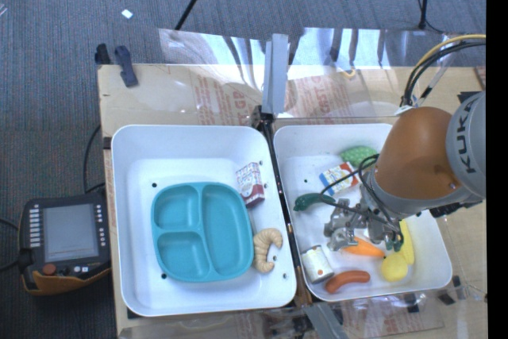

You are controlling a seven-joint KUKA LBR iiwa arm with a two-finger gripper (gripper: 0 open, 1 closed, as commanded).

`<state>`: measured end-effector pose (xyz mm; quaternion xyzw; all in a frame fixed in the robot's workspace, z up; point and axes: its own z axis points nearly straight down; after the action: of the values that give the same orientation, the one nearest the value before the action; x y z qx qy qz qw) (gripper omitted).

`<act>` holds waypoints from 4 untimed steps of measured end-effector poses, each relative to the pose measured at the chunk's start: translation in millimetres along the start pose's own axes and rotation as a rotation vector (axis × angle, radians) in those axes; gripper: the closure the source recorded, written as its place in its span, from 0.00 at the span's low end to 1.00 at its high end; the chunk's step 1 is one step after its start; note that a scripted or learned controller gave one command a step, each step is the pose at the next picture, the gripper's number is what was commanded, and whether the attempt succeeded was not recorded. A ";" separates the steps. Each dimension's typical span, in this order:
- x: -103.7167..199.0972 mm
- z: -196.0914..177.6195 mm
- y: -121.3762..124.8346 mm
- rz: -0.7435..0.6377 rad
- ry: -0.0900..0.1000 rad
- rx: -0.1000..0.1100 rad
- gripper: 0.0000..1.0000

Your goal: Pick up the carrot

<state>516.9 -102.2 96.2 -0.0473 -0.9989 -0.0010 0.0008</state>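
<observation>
Camera view places the carrot (pixel 366 248) in the right bin (pixel 305 140), lower right of the frame, long axis running left to right and tilting slightly down toward the right. The pincer (pixel 347 232) sits just above-left of it, nearly touching; whether it is open or closed cannot be told.
</observation>
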 end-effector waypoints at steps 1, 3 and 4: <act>36.6 -44.5 -45.7 0.287 -0.001 0.001 1.00; 30.5 8.9 -98.7 -0.042 -0.002 0.000 1.00; 37.2 9.7 -36.6 0.268 0.002 -0.001 1.00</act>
<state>476.4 -135.2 86.4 -0.1802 -0.9836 -0.0013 0.0019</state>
